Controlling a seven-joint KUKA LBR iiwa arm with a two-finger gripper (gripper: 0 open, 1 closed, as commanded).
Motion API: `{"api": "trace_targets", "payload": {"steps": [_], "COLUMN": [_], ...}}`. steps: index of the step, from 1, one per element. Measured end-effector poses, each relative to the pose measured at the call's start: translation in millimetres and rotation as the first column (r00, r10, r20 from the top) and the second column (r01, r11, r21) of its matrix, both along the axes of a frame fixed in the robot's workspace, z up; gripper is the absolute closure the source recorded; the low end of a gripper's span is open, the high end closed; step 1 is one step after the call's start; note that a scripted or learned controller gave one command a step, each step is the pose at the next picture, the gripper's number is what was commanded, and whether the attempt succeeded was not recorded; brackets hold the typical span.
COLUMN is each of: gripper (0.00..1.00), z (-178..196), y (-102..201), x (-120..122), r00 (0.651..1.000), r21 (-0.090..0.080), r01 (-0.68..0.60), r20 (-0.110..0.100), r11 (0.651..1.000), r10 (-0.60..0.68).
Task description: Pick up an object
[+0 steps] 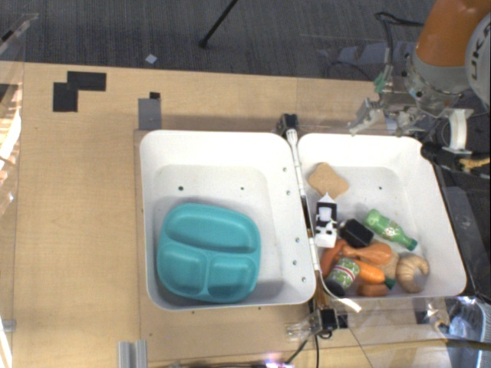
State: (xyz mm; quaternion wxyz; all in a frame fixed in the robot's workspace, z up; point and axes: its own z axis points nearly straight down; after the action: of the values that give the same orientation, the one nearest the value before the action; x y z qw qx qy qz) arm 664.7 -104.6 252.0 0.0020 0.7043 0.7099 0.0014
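Two white bins are seen: the left bin [153,205] holds one teal tray [207,251]; right of it, the right bin [383,167] holds a toy pile [364,255]. The state of the hand [383,110] cannot be told.

Dark grey carpet floor [153,14] across the top, ribbed texture. A thin black pole [229,10] runs diagonally over it, foot near center top. Small pale scrap [150,59] on the carpet by the desk edge. Light wood desk [69,228] takes up most of the view, plain grain. Black L-shaped tape patch [77,89] at upper left of the desk; small grey block [150,113] beside it, a black bit on top. Grey metal bracket [132,353] at the bottom edge. Cables [330,336] trail off the desk at bottom center. Clear plastic strip [15,33] along the left edge. Even, soft overhead light, weak shadows.
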Motion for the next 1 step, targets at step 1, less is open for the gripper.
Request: {"api": "trace_targets", "payload": {"steps": [1], "gripper": [0.00], "z": [-103.2], "y": [-39.6], "x": [-52.8], "r00": [0.922], "r21": [0.000], "r01": [-0.388], "r20": [-0.006], "r11": [0.922], "r10": [0.388]}}
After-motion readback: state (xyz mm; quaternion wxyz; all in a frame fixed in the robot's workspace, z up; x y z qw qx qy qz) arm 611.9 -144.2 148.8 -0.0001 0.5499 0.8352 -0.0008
